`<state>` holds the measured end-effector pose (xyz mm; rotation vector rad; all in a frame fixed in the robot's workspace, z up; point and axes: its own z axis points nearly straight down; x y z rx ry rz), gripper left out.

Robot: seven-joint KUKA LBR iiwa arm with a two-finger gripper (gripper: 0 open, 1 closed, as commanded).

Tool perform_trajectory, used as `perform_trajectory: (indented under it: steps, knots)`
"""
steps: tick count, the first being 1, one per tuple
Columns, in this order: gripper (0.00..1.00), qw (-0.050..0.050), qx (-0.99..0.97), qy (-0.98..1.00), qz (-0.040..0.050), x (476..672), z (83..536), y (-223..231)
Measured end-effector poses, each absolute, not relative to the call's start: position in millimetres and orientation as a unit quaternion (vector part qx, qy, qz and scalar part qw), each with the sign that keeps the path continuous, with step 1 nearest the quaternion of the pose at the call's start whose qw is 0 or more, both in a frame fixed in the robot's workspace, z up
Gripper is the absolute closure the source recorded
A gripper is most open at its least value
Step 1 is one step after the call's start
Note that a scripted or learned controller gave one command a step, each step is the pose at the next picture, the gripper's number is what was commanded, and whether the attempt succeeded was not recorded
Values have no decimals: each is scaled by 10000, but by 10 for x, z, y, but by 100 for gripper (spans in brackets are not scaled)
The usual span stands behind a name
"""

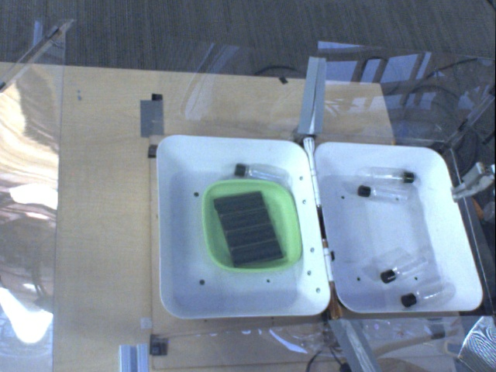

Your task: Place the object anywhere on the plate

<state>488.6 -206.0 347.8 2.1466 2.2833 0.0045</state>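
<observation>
A lime-green plate (211,231) rests in the middle of the left white bin (174,285). On the plate lies a dark grey ribbed rectangular block (248,229), flat and turned a little on the diagonal. It sits wholly within the plate's rim, with nothing touching it.
A clear tube with a black cap (257,170) lies just beyond the plate's far edge in the left bin. Several similar capped tubes (385,177) are scattered in the right bin (349,231). A pale bracket-like part (477,181) juts in at the right edge, past that bin.
</observation>
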Motion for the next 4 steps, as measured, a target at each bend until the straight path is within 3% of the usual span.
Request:
perform_trajectory:
  steps: [1,2,4]
  knots:
    - [0,39,6848,7287,14,4887,3478,-2058]
    - [0,62,5922,8058,15,4889,3872,-2058]
    - [0,60,5919,8060,14,4890,3871,-2056]
